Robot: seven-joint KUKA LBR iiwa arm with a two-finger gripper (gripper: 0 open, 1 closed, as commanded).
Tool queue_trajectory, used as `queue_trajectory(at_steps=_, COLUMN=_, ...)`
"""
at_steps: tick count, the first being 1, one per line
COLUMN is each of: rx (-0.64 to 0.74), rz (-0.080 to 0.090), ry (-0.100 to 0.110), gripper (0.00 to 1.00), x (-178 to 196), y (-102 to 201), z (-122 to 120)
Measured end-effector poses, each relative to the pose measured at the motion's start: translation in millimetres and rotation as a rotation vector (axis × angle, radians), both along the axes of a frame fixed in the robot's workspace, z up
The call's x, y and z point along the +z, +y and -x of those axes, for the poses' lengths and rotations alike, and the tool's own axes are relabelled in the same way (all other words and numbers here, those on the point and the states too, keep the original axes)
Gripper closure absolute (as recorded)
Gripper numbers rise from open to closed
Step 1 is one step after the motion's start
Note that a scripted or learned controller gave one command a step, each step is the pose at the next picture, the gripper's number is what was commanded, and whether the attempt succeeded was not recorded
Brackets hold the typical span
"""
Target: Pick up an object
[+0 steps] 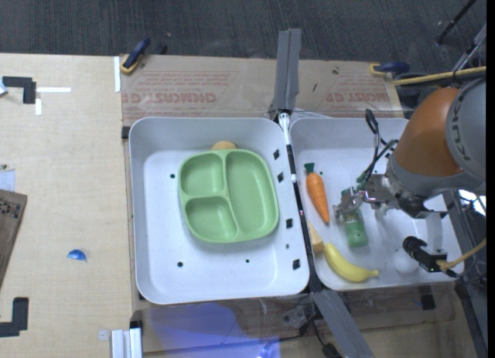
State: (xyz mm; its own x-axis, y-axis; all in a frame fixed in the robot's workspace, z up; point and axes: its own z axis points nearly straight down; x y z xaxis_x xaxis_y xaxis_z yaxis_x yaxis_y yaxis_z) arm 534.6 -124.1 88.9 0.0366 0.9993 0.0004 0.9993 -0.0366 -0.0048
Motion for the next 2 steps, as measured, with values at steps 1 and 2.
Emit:
queue_trajectory(at_steps=1, rx=-0.005, rz=0.001, ry=0.003, gripper=1.00, x=6.8, y=-2.8, z=0.1)
queue_trajectory(at_steps=2, rx=0.012, rz=0.003, ry=0.001, gripper=1.00, x=155.1, y=46.0, z=-68.2)
